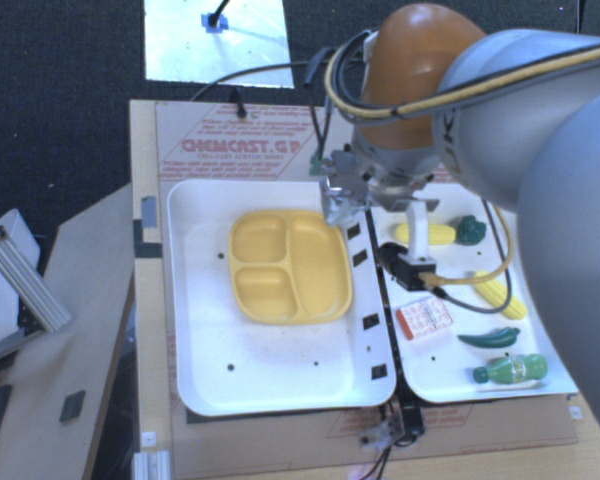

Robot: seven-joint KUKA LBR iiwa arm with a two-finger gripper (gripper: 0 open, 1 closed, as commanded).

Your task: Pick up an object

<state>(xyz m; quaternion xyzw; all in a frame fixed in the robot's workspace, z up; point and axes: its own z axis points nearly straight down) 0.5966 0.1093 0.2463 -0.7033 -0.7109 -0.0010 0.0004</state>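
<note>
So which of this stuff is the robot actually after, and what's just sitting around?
Part of the job (anything it could pick up):
the hand, low by the divided yellow plate
corn cob
banana
red and white packet
green chili
green bottle

Just lying about:
two white bins
cardboard sheet

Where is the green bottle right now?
In the camera view, the green bottle lies on its side in the right bin, near its front edge, just below the green chili pepper.
</note>
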